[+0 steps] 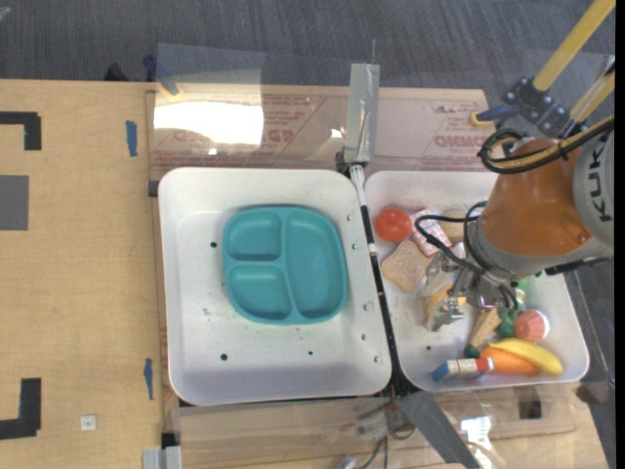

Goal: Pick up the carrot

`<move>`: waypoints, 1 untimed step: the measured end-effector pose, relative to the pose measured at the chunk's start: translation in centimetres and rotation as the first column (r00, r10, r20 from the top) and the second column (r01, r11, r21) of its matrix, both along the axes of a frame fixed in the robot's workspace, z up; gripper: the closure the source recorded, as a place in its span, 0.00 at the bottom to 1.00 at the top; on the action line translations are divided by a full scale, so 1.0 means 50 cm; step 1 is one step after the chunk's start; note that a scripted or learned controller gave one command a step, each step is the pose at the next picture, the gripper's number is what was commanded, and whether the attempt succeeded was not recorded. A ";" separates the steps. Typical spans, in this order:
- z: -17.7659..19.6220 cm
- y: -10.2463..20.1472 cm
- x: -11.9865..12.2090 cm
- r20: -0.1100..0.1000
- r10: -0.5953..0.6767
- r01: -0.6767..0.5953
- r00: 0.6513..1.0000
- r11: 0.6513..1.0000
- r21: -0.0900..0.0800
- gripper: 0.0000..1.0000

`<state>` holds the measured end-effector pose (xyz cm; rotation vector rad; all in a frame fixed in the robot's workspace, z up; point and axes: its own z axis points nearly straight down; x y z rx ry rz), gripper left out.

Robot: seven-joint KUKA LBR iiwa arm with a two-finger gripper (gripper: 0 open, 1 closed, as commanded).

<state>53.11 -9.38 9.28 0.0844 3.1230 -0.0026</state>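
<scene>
We see the carrot (512,361) lying near the front edge of the right bin (576,360), just beside a banana (535,353); the gripper (467,304) hangs above it over the toys; its state we cannot tell; the left bin (186,291) holds a teal tray (286,264).

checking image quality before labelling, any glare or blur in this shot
Camera view: strong white glare on the clear sheet behind the left bin; the teal tray and carrot look sharp; the claw is small and cluttered, hard to read.
</scene>
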 end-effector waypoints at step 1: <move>0.187 0.104 -0.029 -0.008 -0.308 0.308 0.951 0.951 0.005 1.00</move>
